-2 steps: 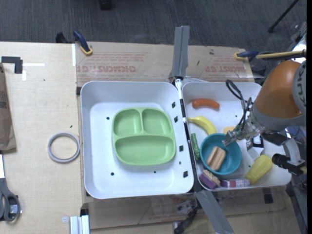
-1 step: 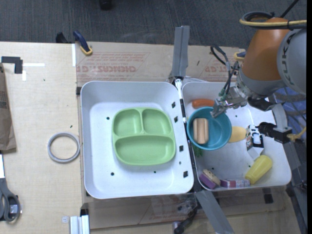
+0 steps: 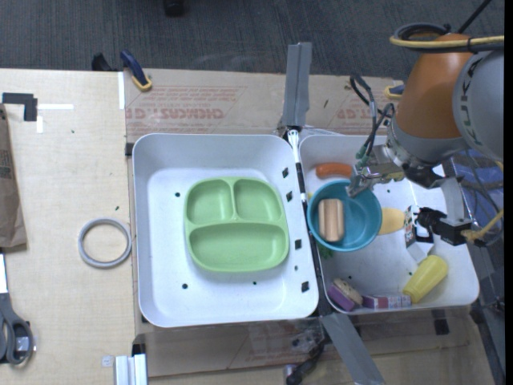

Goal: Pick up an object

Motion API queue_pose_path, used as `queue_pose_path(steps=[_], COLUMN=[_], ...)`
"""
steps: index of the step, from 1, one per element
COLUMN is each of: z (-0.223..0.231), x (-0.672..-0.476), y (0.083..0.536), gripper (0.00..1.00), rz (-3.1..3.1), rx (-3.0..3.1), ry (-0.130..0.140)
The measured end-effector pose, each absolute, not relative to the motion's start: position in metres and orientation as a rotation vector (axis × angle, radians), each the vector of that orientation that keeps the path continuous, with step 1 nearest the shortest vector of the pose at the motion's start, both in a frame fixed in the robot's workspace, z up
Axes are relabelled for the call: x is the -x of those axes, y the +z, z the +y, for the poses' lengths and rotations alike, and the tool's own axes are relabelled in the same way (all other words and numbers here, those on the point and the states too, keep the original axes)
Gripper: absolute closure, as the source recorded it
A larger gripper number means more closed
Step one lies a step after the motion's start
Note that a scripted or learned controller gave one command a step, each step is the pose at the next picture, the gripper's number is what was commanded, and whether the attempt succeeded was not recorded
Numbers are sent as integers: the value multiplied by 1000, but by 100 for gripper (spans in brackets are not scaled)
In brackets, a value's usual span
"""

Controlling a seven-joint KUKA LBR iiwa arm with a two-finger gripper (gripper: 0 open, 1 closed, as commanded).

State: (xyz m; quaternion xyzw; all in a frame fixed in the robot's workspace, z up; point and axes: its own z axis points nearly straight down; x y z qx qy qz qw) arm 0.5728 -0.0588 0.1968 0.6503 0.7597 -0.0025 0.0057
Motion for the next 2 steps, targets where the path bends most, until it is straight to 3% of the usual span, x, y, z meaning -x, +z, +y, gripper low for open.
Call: queue_pose_path(steps=[1,2], z=[-16,-77], x=[-604,-604], y=[241,191], gripper=[100,100], rz=[2138,2239], rx=[-2302,-2205], ry=[-5,-5])
